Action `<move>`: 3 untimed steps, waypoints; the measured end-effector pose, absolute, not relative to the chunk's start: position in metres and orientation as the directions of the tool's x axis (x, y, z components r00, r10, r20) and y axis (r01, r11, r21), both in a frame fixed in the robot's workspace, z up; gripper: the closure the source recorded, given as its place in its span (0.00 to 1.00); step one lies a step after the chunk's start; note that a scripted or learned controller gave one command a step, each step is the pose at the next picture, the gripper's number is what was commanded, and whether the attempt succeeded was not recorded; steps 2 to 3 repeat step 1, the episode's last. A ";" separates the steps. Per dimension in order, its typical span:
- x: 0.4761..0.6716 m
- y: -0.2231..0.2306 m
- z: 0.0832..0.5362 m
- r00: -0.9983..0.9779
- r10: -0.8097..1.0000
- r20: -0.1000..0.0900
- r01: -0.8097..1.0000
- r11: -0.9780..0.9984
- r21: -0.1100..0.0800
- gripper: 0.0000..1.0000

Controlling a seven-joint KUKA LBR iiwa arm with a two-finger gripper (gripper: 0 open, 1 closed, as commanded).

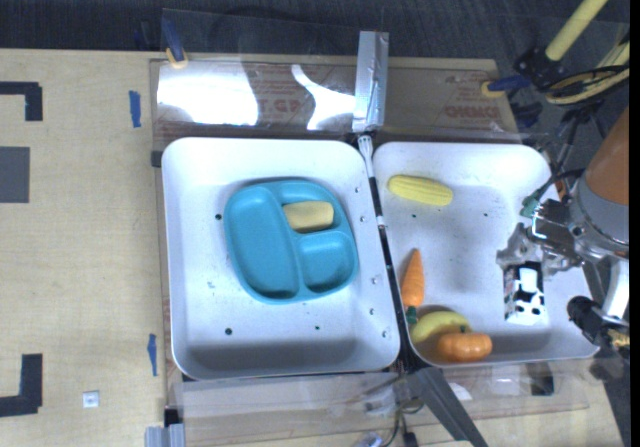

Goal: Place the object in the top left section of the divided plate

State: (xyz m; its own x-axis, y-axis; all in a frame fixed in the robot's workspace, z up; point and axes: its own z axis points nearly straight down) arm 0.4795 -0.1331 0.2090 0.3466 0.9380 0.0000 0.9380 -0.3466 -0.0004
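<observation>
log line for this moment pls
gripper over right bin | yellow block in blue divided plate | corn, carrot in right bin

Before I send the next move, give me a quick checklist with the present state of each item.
1. Blue divided plate sits flat in the left bin: ok.
2. Yellow block lies in an upper section of the plate: ok; whether it is the section the task means: cannot tell.
3. Gripper is above the right bin, away from the plate: ok.
4. Gripper carries nothing: cannot tell.
5. Corn, carrot lie in the right bin: ok.
</observation>
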 end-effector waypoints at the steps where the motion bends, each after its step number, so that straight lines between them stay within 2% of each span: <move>1: 0.480 -0.133 0.209 0.347 0.938 0.000 0.938 -0.347 0.000 0.00; 3: 0.480 -0.133 0.209 0.347 0.938 0.000 0.938 -0.347 0.000 0.00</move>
